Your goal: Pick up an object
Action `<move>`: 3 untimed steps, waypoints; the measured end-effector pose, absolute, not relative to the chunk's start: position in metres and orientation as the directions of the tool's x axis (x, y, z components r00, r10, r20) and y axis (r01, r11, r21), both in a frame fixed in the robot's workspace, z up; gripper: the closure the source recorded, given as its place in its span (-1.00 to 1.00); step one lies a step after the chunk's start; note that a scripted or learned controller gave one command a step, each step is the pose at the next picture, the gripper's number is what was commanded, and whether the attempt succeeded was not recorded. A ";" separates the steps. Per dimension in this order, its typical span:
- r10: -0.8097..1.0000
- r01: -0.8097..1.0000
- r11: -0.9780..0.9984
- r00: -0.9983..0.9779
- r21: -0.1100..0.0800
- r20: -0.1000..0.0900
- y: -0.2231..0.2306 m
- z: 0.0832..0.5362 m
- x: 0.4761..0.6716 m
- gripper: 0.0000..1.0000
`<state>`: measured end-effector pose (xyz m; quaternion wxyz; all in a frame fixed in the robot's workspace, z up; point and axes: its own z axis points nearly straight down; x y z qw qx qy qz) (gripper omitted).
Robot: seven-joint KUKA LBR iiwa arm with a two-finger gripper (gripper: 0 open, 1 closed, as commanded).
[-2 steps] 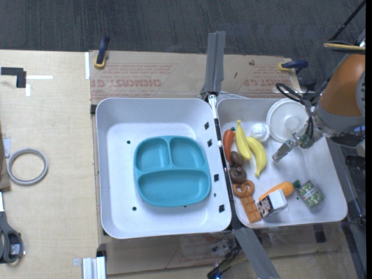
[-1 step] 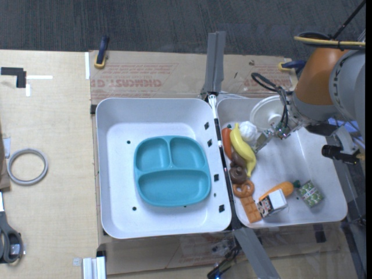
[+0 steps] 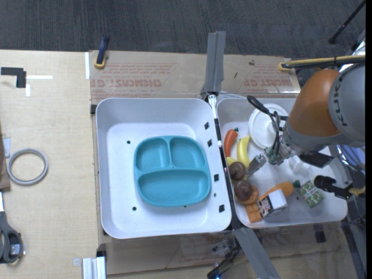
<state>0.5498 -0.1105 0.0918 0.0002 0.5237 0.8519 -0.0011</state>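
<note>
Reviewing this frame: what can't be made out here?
- Gripper in the camera view: too small and cluttered to tell whether it holds anything.
- Right bin: the arm covers its upper right part.
- Small items by the plate: blurred, unidentifiable.

This is looking like a robotics lab rather than any home or kitchen. A grey industrial arm (image 3: 343, 106) with an orange band is reaching over a pale wooden bench (image 3: 46, 214), where two shallow white bins are sitting side by side, the left bin (image 3: 110, 173) and the right bin (image 3: 334, 214), resting on flattened cardboard (image 3: 151, 74) held by clamps (image 3: 102, 52). Toy food such as a plastic banana (image 3: 242, 150) and carrot (image 3: 231, 138) is lying in the right bin, and a teal divided plate (image 3: 172, 171) in the left. A roll of tape (image 3: 26, 166) and scissors (image 3: 10, 244) are lying on the bench, with dark carpet (image 3: 174, 10) running behind.
</note>
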 end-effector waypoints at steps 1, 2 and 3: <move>0.952 0.952 0.305 -0.305 -0.002 0.000 -0.144 0.091 0.477 -1.00; 0.953 0.953 0.304 -0.304 0.000 0.000 -0.144 0.100 0.478 1.00; 0.930 0.930 0.367 -0.367 -0.001 -0.002 -0.178 0.260 0.515 1.00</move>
